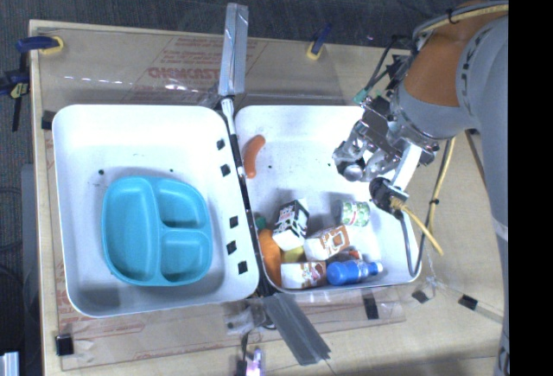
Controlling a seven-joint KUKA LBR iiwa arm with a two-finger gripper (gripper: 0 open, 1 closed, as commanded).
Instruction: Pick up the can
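The can [355,212] is small, green and white, and lies near the right wall of the right bin [302,128], among other items at the bin's near end. My gripper [349,163] hangs over the right bin's far right part, a short way beyond the can and apart from it. Nothing shows between its metal tips.
Beside the can lie a small carton [329,242], a black-and-white cube [292,217], a blue bottle [352,270], an orange piece [270,254] and a yellow-white pack [298,276]. An orange sausage [251,156] lies by the divider. The left bin [78,132] holds a blue divided plate [157,229].
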